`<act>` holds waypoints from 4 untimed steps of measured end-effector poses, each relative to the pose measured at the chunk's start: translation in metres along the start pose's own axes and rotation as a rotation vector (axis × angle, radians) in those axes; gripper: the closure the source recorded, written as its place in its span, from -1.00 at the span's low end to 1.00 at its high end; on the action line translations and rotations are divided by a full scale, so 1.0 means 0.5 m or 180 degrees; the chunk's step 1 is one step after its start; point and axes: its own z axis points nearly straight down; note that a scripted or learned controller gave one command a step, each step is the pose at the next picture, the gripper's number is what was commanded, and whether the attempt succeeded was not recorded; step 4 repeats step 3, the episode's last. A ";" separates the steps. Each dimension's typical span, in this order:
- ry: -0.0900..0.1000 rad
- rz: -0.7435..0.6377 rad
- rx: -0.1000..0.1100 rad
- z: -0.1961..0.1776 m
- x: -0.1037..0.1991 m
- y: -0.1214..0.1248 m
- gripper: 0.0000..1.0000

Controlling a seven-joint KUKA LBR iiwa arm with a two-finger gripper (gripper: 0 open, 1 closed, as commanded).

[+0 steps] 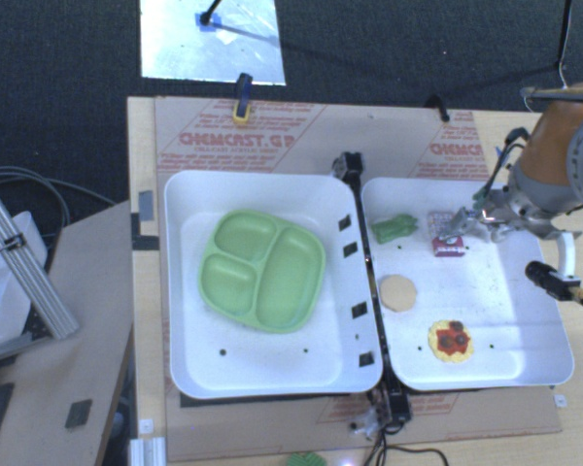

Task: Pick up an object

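1. Likely target: small pink-and-white object [450, 245] in the right bin [525, 367], toward the bin's far edge, roughly mid-width. It lies flat on the bin floor.
2. The hand [463, 223] sits just over or at that object's far side, reaching in from the bin's right edge. Can't tell whether it touches; the view is too coarse there.
3. Hand state: cannot tell, the tip is a blur of metal and reflections. Nothing visibly held.
4. Other things in the right bin: green lumpy item [394, 227] near the far-left corner, beside the pink one but apart; tan round disc [398, 292] near the left edge, mid-depth; yellow round piece with red-dark topping [451, 341] toward the near edge, middle.
5. Left bin [189, 357]: green divided plate [262, 269], centred, lying flat.
6. Both bins sit side by side on the counter [301, 124], over a cardboard sheet.
7. Step judged: approach/descent onto the pink object; grasp not yet confirmed.
8. Next move needs: the hand centred over the object, lowered to the bin floor, closed on it, then a straight lift. The object looks small and low, so a slip or miss seems likely.
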 end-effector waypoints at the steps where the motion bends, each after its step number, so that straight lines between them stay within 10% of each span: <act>1: 0.0010 -0.0015 0.0010 -0.187 0.128 0.062 -1.00; 2: 0.0018 0.0029 0.0074 0.018 0.087 -0.134 -1.00; 3: -0.0011 0.0005 -0.0004 -0.168 -0.011 0.001 -1.00; 4: -0.0011 0.0005 -0.0004 -0.168 -0.011 0.001 -1.00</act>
